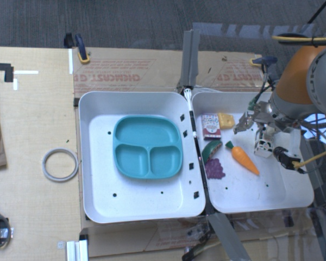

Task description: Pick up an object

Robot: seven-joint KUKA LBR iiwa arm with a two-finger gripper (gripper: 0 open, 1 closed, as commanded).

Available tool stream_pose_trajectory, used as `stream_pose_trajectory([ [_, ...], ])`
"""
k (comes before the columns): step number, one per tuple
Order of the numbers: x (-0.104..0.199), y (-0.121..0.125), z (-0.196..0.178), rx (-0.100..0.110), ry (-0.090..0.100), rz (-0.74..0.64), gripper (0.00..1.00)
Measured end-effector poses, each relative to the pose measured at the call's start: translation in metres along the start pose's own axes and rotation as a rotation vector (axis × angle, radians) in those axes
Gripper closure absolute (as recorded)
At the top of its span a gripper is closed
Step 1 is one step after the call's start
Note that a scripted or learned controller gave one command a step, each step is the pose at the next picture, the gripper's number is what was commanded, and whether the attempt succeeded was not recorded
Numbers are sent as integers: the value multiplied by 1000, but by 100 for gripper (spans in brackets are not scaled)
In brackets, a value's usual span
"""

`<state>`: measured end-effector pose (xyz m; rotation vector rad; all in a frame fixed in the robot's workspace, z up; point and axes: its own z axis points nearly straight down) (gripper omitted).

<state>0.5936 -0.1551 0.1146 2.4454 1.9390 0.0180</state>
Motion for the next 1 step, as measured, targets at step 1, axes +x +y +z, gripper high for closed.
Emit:
stream_pose_trajectory([
  [1, 15, -41, 5, -19, -2, 39, 0],
])
